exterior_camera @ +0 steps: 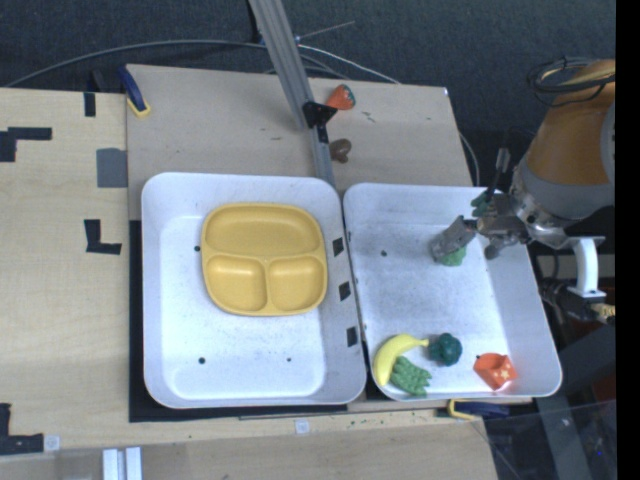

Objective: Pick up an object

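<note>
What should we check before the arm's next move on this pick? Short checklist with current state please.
1. Gripper inside the right white bin: ok.
2. Target under gripper: a small light green object sits at its tip: ok.
3. Object actually held: cannot tell; the contact is too small and blurred.
4. Neighbours clear of the target: ok; yellow plastic banana, dark green round toy, light green ridged toy and orange-red toy lie apart at the bin's near edge.
5. Yellow three-compartment plate in the left white bin, out of the way: ok.
</note>
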Tool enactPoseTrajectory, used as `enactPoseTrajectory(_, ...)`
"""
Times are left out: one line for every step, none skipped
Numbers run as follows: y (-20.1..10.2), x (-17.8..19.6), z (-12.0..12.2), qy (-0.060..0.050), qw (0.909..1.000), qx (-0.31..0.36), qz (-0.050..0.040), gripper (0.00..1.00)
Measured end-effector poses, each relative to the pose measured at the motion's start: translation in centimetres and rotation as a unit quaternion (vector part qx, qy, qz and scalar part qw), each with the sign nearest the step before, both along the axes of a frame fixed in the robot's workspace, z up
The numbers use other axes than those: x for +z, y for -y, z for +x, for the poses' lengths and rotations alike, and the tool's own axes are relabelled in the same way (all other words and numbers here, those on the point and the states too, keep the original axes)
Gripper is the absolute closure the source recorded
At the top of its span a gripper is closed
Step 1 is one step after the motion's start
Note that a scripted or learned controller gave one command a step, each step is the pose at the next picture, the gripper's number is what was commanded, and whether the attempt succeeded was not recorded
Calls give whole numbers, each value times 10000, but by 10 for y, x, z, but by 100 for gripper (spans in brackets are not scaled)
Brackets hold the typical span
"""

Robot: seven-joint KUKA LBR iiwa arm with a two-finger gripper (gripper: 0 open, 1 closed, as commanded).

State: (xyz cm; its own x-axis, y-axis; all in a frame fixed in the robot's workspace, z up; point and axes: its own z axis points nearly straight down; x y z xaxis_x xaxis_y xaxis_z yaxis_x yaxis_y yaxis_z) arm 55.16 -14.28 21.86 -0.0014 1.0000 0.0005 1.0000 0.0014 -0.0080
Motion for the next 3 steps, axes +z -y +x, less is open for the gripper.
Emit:
enactPoseTrajectory(3,-45,1,8,10000,-2,-3,0)
enactPoseTrajectory(6,-91,5,8,10000,-2,-2,0)
enactPoseTrajectory(5,-78,6,26,10000,7,2,100)
